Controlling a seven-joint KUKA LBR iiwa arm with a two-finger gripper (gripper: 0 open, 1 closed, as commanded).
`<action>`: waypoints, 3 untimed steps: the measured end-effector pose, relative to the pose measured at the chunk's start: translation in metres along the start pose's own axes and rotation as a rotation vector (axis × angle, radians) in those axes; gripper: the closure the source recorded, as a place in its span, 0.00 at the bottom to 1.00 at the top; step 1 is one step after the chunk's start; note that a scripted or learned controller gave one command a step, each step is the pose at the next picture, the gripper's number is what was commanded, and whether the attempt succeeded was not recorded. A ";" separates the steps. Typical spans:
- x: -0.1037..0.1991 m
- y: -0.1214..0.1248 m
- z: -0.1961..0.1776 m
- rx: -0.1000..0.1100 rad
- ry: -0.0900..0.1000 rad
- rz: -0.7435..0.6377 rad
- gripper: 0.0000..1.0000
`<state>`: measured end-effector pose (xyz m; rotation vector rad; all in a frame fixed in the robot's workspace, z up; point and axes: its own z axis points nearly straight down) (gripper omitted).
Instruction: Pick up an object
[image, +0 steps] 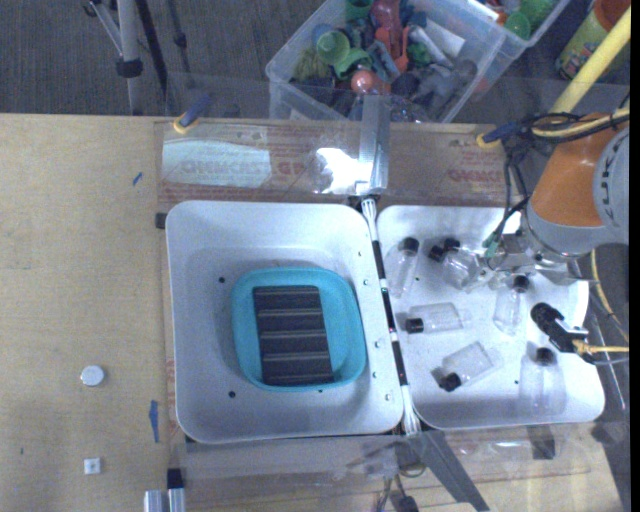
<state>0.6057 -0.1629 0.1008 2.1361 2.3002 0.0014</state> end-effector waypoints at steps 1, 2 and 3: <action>0.004 0.061 -0.092 -0.001 -0.001 0.027 1.00; 0.004 0.061 -0.091 0.000 -0.001 0.027 0.00; -0.044 0.062 -0.012 -0.022 -0.006 -0.028 0.00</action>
